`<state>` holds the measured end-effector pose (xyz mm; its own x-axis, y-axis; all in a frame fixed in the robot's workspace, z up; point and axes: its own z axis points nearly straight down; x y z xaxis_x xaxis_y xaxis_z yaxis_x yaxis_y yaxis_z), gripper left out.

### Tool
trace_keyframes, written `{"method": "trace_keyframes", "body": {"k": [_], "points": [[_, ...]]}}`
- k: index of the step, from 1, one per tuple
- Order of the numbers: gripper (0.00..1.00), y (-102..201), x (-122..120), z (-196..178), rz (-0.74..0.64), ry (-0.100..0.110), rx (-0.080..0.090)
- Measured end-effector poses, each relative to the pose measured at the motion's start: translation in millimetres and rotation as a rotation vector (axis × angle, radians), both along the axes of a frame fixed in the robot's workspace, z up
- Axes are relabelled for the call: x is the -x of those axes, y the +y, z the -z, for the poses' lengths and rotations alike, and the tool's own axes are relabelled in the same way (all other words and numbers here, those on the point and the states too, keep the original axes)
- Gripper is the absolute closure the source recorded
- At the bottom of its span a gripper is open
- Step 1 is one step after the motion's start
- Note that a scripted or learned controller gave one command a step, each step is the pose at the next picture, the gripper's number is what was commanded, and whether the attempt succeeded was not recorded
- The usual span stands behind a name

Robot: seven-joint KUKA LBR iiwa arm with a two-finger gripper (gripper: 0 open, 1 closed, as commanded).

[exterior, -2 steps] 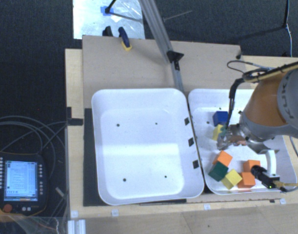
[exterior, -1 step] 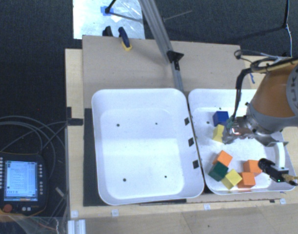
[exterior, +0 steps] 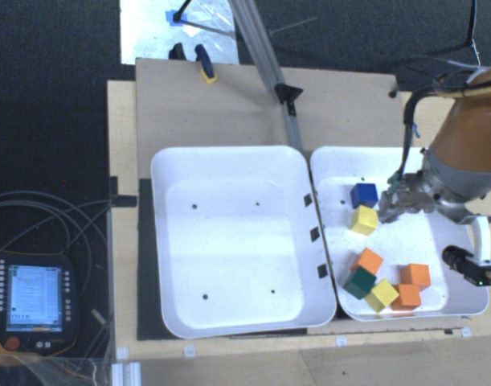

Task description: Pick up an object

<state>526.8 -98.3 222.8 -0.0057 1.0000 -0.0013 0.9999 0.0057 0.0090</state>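
A yellow block (exterior: 362, 219) is lying in the right bin (exterior: 454, 308), just below a blue block (exterior: 363, 195). My claw (exterior: 389, 208) is hovering just beside both; whether it is apart or together, I cannot tell.

The left bin (exterior: 237, 240) offers unobstructed floor. In the right bin (exterior: 335, 185), the blue cube (exterior: 363, 194) and yellow cube (exterior: 362, 220) crowd the claw (exterior: 390, 210); five blocks (exterior: 387, 281) cluster near the front wall, leaving a bare strip between.
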Motion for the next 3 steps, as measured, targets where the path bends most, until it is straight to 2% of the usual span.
{"method": "trace_keyframes", "body": {"k": [1,3], "points": [[1.00,0,-1,-15,0.001,0.005,-0.001],[1.00,108,7,-5,-0.006,0.008,-0.004]]}}
